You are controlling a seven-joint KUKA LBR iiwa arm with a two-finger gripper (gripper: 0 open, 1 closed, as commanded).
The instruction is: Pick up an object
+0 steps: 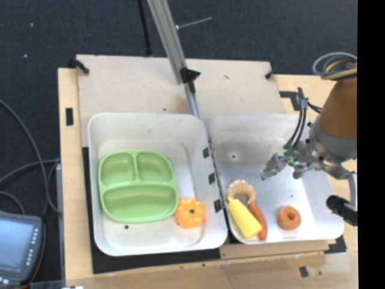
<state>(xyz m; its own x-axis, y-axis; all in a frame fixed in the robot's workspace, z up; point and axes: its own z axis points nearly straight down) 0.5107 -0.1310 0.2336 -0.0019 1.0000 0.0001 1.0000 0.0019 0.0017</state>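
Partly, tool [281, 164] fingers indistinct

In the lower right of the frame lie an orange ring [289, 218], flat, a yellow piece [244, 217] touching a slim carrot [258, 220], and a tan ring [241, 191] behind them; left of these (lower centre) sits an orange pumpkin [190, 212]

My wooden bench [72, 161] carries a pale board [150, 83] at its back and two shallow white bins side by side, the left bin [96, 131] and the right bin [252, 128]
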